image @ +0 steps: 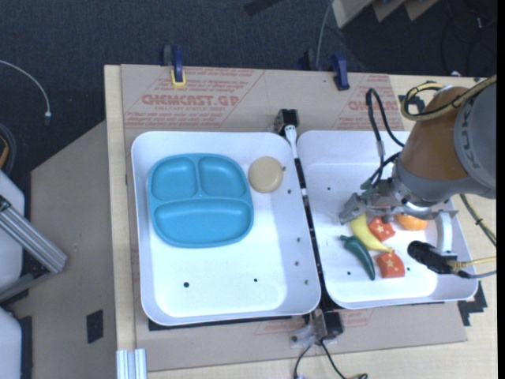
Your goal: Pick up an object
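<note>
Claw (384, 215) state can't be told, poised over banana (368, 233): judged light, stiff, slick plastic, best gripped across its narrow middle.

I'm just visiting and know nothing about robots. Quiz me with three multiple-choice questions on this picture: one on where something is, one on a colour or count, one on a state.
1. Where does the blue divided plate lie?
A. left bin
B. right bin
C. on the bare bench

2. How many compartments has that plate?
A. two
B. three
C. five

3. Where is the gripper?
A. over the left bin
B. low over the food in the right bin
C. beyond the bench

Answers: 1 A, it sits in the left bin beside a tan round piece. 2 B, two small above one long. 3 B, beside the banana and tomato.
</note>
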`<state>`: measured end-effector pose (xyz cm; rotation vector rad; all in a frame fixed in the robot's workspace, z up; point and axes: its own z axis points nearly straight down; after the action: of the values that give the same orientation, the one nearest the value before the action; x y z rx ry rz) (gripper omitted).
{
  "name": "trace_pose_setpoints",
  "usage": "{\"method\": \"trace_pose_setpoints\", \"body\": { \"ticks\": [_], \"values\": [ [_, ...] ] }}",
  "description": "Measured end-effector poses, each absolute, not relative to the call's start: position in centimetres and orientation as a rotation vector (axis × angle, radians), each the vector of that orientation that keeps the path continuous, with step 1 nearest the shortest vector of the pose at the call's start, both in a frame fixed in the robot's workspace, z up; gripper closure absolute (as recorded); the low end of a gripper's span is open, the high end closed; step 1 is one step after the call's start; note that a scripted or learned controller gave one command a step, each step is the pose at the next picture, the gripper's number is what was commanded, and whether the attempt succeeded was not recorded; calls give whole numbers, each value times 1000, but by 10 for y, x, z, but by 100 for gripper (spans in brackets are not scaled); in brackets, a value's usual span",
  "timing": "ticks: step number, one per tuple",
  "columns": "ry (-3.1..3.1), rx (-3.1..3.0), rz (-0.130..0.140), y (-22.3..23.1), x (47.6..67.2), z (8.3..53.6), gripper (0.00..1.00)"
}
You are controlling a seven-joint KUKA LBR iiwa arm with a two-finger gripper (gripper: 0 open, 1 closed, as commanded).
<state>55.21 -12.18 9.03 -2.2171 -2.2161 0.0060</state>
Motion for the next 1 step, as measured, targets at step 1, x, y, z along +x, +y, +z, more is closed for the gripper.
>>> {"method": "trace_pose_setpoints", "body": {
  "ticks": [1],
  "values": [
    [-2222,-2223,0,-122,554,104,100]
  ]
}}
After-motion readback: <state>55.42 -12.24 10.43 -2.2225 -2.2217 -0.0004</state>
